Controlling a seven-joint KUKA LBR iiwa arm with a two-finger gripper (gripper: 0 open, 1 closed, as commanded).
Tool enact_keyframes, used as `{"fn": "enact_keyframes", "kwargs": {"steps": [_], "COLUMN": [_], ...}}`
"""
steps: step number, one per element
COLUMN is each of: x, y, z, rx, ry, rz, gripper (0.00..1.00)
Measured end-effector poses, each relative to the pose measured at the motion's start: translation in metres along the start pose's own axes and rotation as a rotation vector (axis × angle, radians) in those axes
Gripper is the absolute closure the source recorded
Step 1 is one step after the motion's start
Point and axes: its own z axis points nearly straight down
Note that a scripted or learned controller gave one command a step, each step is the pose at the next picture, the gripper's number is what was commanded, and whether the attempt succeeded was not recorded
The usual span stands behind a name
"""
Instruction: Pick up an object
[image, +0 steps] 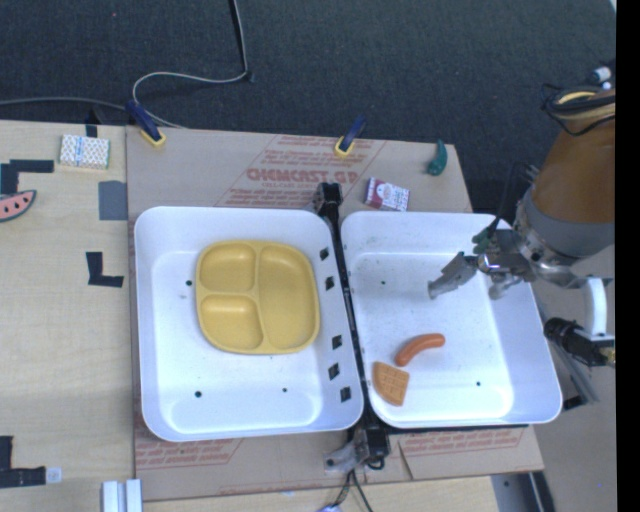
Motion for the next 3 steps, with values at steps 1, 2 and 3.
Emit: {"fn": "enact_keyframes", "kwargs": {"steps": [1,2,3], "x": [-0.002,0.013,0.021], "y": [-0.004,0.031,0.068], "z": [0.123,0.172,0.172], "rx": [0.004,-0.003,-0.003], "ry": [0.001,-0.001,-0.001], "rz": [0.001,0.001,0.001], "gripper": [0.00,0.00,0.00]}}
